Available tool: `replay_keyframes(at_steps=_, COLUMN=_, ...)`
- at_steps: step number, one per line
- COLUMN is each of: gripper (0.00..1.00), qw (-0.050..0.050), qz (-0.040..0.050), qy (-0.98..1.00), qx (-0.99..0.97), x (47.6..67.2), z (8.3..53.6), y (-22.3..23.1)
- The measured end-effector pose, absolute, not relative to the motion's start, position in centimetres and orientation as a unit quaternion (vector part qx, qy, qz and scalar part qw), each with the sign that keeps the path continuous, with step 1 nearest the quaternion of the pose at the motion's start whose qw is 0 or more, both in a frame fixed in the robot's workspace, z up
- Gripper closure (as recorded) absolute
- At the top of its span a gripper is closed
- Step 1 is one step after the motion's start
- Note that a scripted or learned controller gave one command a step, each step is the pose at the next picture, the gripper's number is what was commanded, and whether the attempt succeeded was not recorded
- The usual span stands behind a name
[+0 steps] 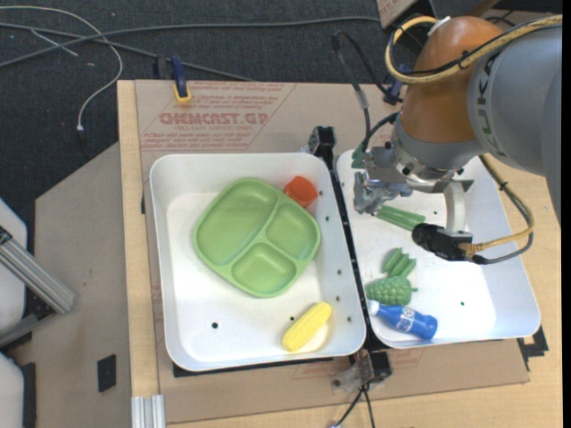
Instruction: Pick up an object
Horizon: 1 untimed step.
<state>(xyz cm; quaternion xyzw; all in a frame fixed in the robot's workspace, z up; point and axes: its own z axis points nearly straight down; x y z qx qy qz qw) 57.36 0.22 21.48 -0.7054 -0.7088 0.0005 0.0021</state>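
My gripper (pixel 369 200) hangs over the near-left part of the right bin (pixel 500 319), close to the wall between the two bins. A long green stick-like piece (pixel 404 218) lies just to its right, with one end right at the gripper; whether that end is gripped is hidden. Lower in the same bin lie a knobbly green toy with leaves (pixel 391 282) and a blue and white bottle-shaped toy (pixel 407 320). The left bin (pixel 169 239) holds a green divided plate (pixel 257 235), an orange piece (pixel 302 190) at the plate's far right edge, and a yellow corn cob (pixel 307 326).
The arm's grey body and orange band (pixel 455 69) cover the far part of the right bin. Both bins rest on a cardboard sheet (pixel 214 114). Cables run across the dark floor at the far left (pixel 62 34).
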Motion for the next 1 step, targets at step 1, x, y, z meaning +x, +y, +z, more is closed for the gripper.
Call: replay_keyframes(at_steps=1, gripper=1.0, qw=0.0, qz=-0.0014, qy=-0.709, qx=-0.705, x=57.3, z=22.79, y=5.55)
